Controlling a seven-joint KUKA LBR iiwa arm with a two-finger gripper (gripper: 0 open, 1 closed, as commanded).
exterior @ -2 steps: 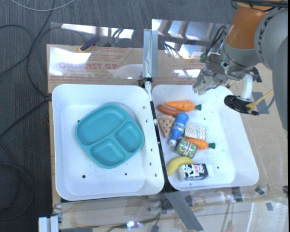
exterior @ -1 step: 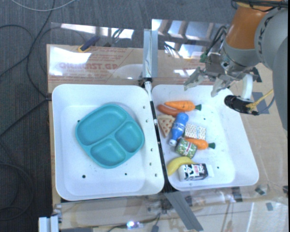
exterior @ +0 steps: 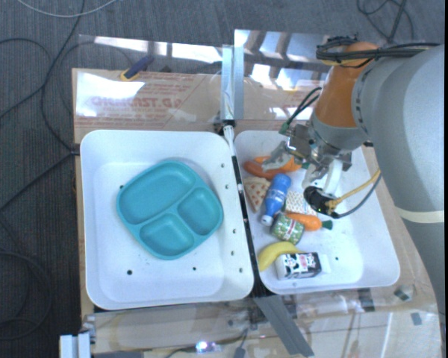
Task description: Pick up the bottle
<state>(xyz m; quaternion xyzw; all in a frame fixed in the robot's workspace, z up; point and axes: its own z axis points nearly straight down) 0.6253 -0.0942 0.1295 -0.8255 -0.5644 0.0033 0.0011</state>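
Gripper [exterior: 297,154]: hung over the far part of the right bin, just beyond the bottle's far end; fingers hard to make out, couldn't tell how far apart, nothing seen held between them.
Dark carton [exterior: 300,265]: nearest item, lay flat near the right bin's front wall, white label up.
Banana [exterior: 275,253]: yellow, just left of the carton, touching it.
Green can [exterior: 287,227]: on its side, just behind the banana.
Carrot toy [exterior: 311,219]: orange, right of the can, touching it.
Bottle [exterior: 275,197]: blue with white cap, lay on its side in the right bin, cap end toward the centre divider, body angled up-right toward the gripper; not lifted.
Pizza slice toy [exterior: 255,192]: just left of the bottle, by the divider.
Right bin [exterior: 373,259]: white, shallow, held all the small items.
Left bin [exterior: 104,274]: white, beside the right bin.
Teal plate [exterior: 170,209]: three compartments, sat mid left bin.
Arm [exterior: 343,95]: grey, orange band above wrist, came in from the right.
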